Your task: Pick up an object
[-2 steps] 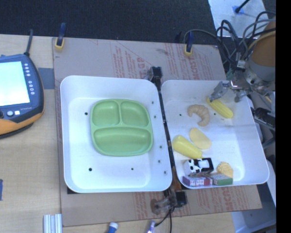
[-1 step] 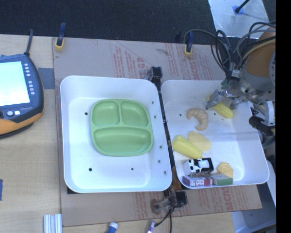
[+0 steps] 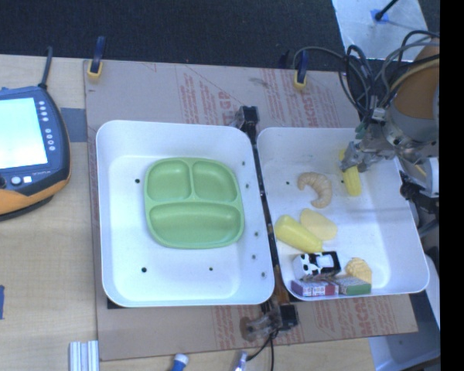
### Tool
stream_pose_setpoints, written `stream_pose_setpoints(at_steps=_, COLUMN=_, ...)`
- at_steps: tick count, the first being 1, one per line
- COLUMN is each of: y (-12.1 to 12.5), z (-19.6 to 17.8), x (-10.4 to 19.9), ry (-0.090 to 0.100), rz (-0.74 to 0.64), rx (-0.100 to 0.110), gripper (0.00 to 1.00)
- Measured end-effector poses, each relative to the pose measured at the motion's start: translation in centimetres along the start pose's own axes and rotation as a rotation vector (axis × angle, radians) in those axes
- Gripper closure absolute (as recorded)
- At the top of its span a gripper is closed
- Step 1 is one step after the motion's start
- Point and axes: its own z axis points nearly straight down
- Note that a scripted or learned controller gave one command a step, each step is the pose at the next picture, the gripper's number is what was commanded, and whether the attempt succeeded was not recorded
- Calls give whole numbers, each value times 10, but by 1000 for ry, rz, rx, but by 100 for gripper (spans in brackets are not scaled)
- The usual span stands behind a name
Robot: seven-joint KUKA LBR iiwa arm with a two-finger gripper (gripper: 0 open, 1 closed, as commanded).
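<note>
place: robotics lab | cues: teach pendant (image 3: 19,149) with screen on counter (image 3: 39,284) | cardboard sheet (image 3: 193,91) clamped down under two white bins (image 3: 116,207) | loose cable bundle (image 3: 371,64) on grey-orange robot arm (image 3: 417,91) | toy food, green divided plate (image 3: 193,202) as test props

2 white bins (image 3: 116,207) glossy plastic; green plate (image 3: 193,203) matt plastic; bench (image 3: 31,284) wood.
</note>
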Motion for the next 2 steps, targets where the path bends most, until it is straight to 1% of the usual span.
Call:
stream_pose_setpoints(at_steps=1, y=-1, z=-18, x=50, ry=1, rz=1, rx=0, gripper=100)
stream_pose_setpoints(at_steps=2, y=-18, z=-80, x=143, ry=1, rz=0, rx=-2, gripper=100)
